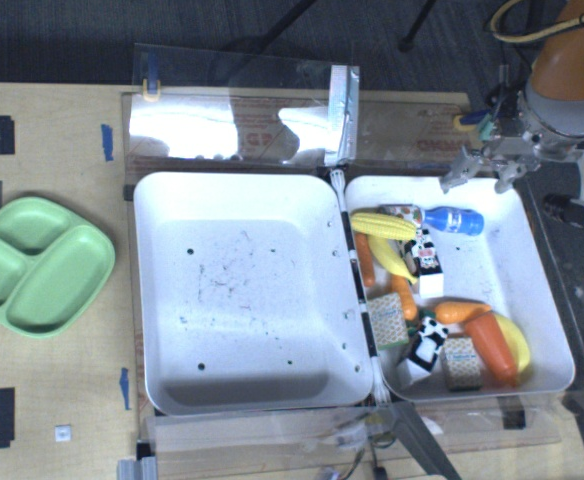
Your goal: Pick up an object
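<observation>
The small blue plastic bottle with a white cap point(452, 221) lies on its side at the far end of the right shallow white bin point(549, 298), just beyond the yellow toy corn cob point(384, 226). The two-finger claw point(485, 168) hovers above the bottle, fingers spread, empty. The bottle looks light, stiff and slippery; gripping across its round middle seems safest.

Arm point(572, 58) cut off by top and right edges; banana point(515, 340) half hidden under carrot point(493, 348).
</observation>
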You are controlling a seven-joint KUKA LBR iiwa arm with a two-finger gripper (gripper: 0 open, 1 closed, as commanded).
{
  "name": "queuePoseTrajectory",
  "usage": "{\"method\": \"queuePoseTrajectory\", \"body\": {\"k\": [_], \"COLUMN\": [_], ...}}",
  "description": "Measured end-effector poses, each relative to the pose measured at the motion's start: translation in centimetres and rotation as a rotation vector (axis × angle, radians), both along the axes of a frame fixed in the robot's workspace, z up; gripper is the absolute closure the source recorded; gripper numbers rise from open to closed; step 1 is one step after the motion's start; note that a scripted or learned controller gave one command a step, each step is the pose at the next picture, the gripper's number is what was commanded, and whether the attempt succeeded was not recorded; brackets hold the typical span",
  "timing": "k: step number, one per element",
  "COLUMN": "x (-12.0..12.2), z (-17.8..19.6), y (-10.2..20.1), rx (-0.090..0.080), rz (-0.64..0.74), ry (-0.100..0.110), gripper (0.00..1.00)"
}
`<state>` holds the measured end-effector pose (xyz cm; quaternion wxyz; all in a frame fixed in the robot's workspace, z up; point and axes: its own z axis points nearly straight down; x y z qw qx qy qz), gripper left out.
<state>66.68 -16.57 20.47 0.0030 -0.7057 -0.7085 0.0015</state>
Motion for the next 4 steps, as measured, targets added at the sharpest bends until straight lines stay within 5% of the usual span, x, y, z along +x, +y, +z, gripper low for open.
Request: {"method": "queuePoseTrajectory", "body": {"k": [1,2,3,4], "x": [-4.6,-2.6,-6.9,-6.8], "z": [-10.2,-9.1,-11.8,-11.1], "y": [5.4,3.6,5.1,5.0], "rx": [-0.001,0.001,-0.005,-0.003], "rz": [-0.016,-0.134,0.035,0.033], "ry": [-0.001,0.018,-0.014,-0.012], "gripper": [0.00,0.00,0.00,1.00]}}
